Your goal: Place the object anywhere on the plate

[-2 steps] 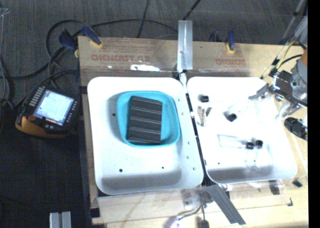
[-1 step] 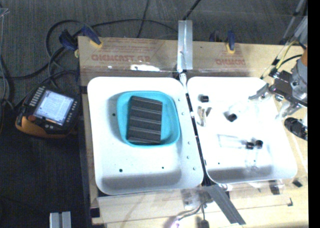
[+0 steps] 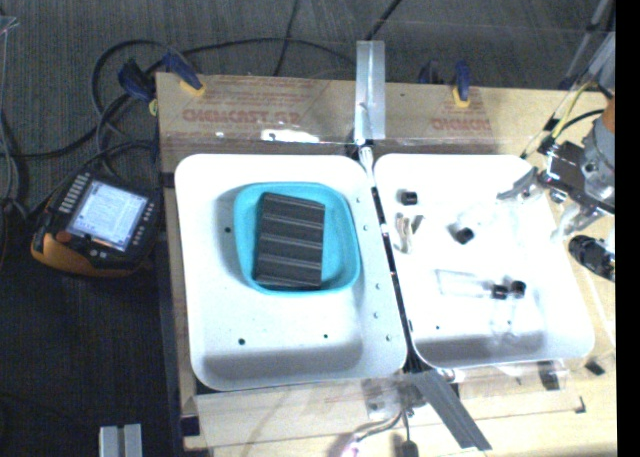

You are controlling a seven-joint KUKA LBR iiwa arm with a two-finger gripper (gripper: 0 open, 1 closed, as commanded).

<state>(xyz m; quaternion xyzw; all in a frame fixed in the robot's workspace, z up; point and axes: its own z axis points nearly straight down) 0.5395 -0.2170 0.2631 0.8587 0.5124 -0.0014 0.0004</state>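
Observation:
A dark grey ribbed block [image 3: 291,239] lies flat on the turquoise plate [image 3: 346,250] in the left bin [image 3: 280,345]. It rests well inside the plate's rim, slightly tilted. My gripper [image 3: 556,193] hangs over the right edge of the right bin [image 3: 480,345], far from the plate and the block. I see nothing held at it.
Small dark bits [image 3: 461,235] [image 3: 406,197] [image 3: 510,289] and clear plastic pieces [image 3: 404,230] lie scattered in the right bin. A metal rail [image 3: 370,95] runs between the bins at the back. A handheld pendant [image 3: 100,217] lies on the floor at left.

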